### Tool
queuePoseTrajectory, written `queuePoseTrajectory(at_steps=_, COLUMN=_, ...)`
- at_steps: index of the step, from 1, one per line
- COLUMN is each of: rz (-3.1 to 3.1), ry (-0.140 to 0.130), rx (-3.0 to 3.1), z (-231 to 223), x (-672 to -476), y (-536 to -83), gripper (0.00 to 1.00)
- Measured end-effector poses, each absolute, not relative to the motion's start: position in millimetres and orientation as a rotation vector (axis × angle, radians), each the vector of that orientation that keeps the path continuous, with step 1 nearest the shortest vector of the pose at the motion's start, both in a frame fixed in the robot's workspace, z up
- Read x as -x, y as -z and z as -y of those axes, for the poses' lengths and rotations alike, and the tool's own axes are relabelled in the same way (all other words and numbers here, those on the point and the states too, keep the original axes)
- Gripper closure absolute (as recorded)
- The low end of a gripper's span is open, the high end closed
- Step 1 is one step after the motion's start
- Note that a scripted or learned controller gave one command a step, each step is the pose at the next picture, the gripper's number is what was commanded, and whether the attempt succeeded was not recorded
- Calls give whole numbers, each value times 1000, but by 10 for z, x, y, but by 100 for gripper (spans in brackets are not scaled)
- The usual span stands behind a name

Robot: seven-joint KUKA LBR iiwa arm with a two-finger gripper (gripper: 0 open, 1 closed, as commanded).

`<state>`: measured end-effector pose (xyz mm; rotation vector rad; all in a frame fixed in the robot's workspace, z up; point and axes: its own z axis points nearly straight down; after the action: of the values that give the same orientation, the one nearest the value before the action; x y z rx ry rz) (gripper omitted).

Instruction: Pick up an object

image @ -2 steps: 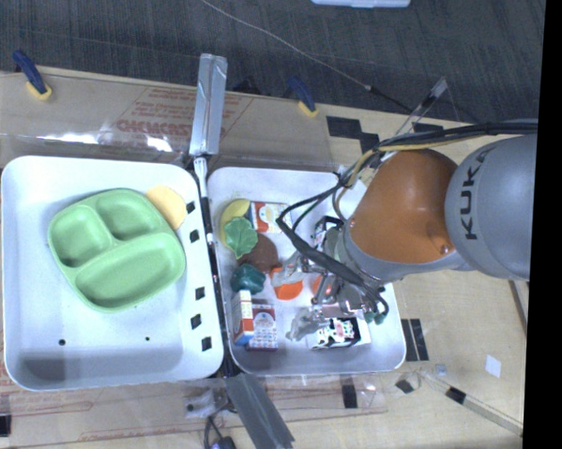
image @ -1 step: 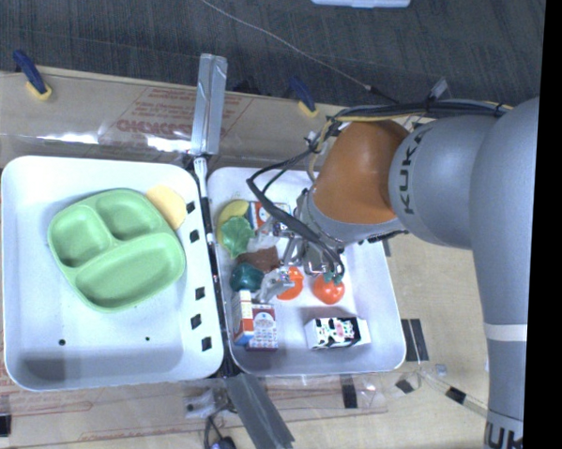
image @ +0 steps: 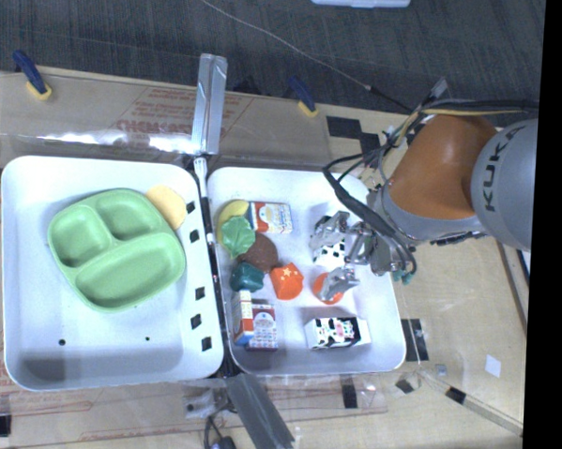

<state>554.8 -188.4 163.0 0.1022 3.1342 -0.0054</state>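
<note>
My gripper (image: pixel 339 265) hangs low over the right side of the right bin (image: pixel 387 351), reaching in from the right. Directly under its tip lies a small orange-red object (image: pixel 328 289), partly covered by the gripper. A second orange-red piece (image: pixel 286 281) lies just to its left. A black-and-white cow-patterned box (image: pixel 335 332) sits in front of the gripper, near the bin's front wall. Whether anything is in the gripper's hold cannot be made out.
The right bin's left half holds a yellow item (image: pixel 230 210), a green item (image: pixel 236 233), a printed carton (image: pixel 272 217), a brown item (image: pixel 259 253), a teal item (image: pixel 246 276) and a small carton (image: pixel 257 323). The left bin (image: pixel 30 347) holds a green divided plate (image: pixel 118 246) and a yellow piece (image: pixel 166 203).
</note>
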Motion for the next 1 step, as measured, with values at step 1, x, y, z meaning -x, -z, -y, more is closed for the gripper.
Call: queuePoseTrajectory(at_steps=1, rz=-3093, ry=5, rx=-362, z=1259, x=-5220, y=-1061, gripper=0)
